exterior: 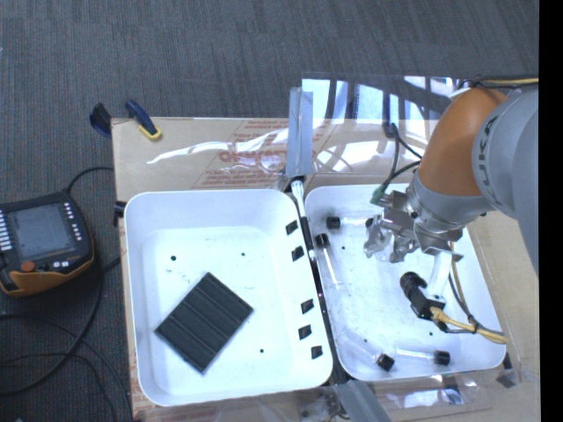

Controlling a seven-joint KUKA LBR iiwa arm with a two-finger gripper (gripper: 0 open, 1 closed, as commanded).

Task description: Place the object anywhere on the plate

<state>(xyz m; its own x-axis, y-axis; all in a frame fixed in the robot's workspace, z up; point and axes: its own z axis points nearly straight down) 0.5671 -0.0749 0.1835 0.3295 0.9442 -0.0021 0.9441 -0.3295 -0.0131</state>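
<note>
Grey carpet all round, brown tabletop carrying two white bins side by side. The pincer hung low over the right bin, near its back half, under the orange-banded arm. Couldn't tell whether it was wide or narrow, nor whether it held anything. Likely objects were the small black pieces on that bin's floor: one black piece and a second piece lay left of the pincer near the divider, and two more lay by the front wall among clear tubes. The plate, a dark ribbed square, lay flat and skewed in the left bin, well apart from the pincer. Risks as I read them: the pieces were small and hard, so a grasp could come up empty or flick one away; the carry had to clear the divider between the bins; and a piece dropped on the ribbed plate could bounce off. A teach pendant sat on the carpet to the left, and a blue clamp sat at the tabletop's far corner.
</note>
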